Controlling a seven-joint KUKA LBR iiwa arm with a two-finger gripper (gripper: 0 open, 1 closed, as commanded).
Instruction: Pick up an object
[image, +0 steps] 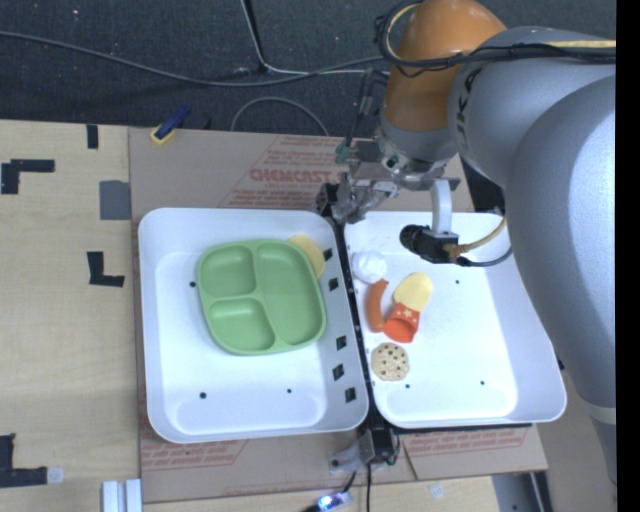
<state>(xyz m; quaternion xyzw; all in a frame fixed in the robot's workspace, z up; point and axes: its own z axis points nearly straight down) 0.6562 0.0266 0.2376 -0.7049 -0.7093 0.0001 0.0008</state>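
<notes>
Objects for picking lie below the gripper (352, 200), which hangs over the bins' shared top edge; whether it is wide or narrow cannot be told. The green divided plate (261, 296) sits down-left of it in the left bin (170, 400). Below it in the right bin (520, 385) lie a fries carton (406, 306), an orange carrot (376, 303) and a cookie (390, 362).

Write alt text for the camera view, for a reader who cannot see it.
A grey robot arm with an orange band reaches from the right, its end effector above the far edge where two white bins meet. The left bin holds a green divided tray; the right bin holds a cookie and small toy foods.
</notes>
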